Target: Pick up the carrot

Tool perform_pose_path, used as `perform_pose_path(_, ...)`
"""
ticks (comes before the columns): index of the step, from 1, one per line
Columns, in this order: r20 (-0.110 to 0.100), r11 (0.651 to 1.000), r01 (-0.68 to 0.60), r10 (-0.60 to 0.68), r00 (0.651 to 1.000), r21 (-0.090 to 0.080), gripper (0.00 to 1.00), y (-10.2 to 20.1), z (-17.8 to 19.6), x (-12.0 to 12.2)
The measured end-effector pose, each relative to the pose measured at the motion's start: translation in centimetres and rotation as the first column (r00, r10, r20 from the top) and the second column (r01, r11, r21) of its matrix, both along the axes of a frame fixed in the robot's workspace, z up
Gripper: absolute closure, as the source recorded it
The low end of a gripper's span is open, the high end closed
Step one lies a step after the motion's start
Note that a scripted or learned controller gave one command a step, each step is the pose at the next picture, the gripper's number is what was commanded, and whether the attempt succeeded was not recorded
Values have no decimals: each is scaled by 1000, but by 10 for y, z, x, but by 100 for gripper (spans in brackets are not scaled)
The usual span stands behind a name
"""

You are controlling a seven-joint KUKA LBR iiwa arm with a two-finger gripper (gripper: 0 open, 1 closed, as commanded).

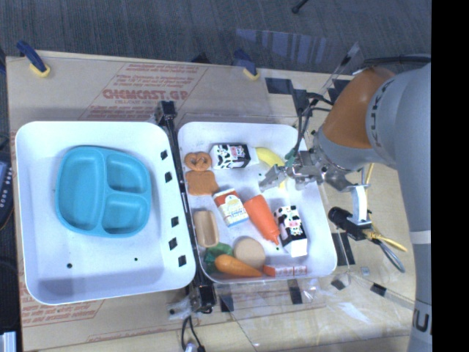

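Note:
The carrot (236, 267), orange with a green leafy end on its left, lies along the front wall of the right bin (322, 229). A beige round item touches it from behind. My gripper (277, 177) hangs over the right-hand middle of that bin, between a yellow banana (268, 155) and an orange cone-shaped bottle (261, 219). It is well behind and to the right of the carrot and apart from it. Nothing shows in its grasp.
The right bin also holds two cow-print cartons (229, 155) (292, 231), a gingerbread cookie (196, 161), a juice box (233, 208) and a hot dog (207, 229). A blue sectioned plate (102, 191) sits in the left bin (44, 277).

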State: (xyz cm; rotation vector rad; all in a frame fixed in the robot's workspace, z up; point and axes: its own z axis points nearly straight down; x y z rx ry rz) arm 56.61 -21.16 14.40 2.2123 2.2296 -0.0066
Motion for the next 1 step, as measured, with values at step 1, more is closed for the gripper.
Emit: perform_pose_path(1,59,992,125,-124,991,-15,0,49,-33,-55)
